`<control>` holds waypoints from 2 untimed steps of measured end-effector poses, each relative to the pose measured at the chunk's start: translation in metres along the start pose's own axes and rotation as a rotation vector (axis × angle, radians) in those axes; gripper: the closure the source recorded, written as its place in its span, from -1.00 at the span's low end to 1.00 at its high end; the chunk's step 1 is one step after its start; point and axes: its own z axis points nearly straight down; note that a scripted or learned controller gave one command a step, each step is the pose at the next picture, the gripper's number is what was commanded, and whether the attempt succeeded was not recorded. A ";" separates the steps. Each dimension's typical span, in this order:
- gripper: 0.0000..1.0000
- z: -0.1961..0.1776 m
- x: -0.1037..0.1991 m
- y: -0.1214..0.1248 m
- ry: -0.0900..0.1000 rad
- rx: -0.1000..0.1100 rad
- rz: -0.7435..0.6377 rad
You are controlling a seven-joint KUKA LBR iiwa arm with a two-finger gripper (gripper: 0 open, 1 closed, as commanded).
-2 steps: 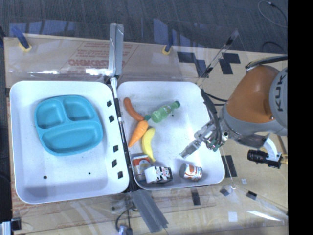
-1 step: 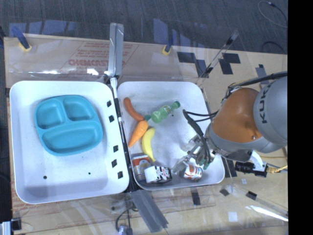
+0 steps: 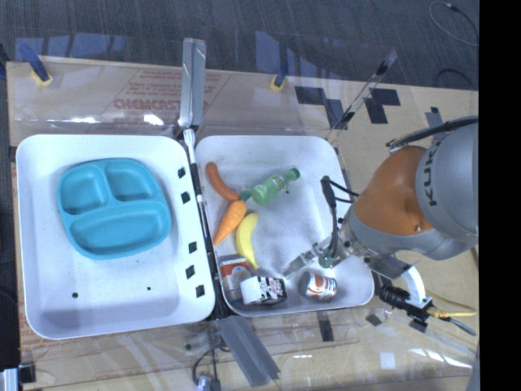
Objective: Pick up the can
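The can [image 3: 317, 285], silver with an orange-red label, lies on its side at the front right corner of the right bin [image 3: 269, 149]. My gripper [image 3: 312, 261] hangs just behind and above it, reaching in from the right. Its fingers are spread open with nothing between them. One finger [image 3: 293, 265] points left toward the banana. The can sits just in front of the fingertips, not between them.
The right bin also holds a green bottle [image 3: 272, 187], a sausage [image 3: 220, 181], a carrot [image 3: 229, 221], a banana [image 3: 247, 239], a black-and-white pack [image 3: 263, 290] and a red-topped item [image 3: 234, 268]. A blue divided plate [image 3: 114, 204] lies in the left bin [image 3: 41, 300].
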 end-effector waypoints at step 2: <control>-1.00 -0.098 -0.002 0.002 0.001 0.002 -0.164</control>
